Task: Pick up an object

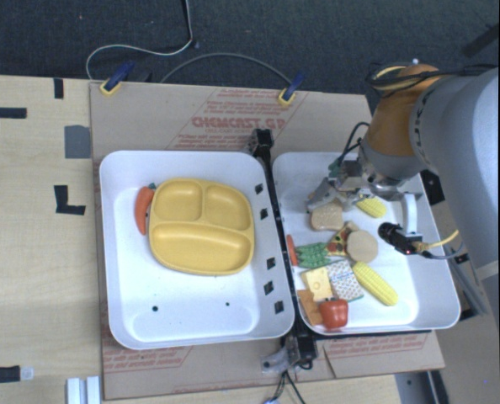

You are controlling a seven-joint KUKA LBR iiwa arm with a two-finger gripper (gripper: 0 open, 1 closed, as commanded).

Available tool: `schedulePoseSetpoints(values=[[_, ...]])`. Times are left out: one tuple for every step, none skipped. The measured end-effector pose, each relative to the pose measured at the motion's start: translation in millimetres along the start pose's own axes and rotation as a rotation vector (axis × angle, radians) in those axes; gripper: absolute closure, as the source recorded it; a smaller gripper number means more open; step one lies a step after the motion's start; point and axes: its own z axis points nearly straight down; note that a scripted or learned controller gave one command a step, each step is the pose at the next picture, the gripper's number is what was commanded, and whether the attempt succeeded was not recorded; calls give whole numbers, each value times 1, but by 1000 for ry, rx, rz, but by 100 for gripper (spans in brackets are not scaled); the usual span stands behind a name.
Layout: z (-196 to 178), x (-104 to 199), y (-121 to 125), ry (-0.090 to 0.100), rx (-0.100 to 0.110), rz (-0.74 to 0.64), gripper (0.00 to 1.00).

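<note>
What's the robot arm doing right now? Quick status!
Gripper low in right bin, over tan toy. Nothing seen held. Toy food crowded close by.

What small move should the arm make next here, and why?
Probably a short descent straight down. The gripper hangs low in the right bin, just above the tan round piece, with a small corn beside it. Nothing shows between its fingers, so no pick has been made yet, and the tan piece looks like the nearest target.
</note>
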Motion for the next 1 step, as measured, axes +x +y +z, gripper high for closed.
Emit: schedulePoseSetpoints(values=[[-94,60,-29,4,-2,-5,100]])
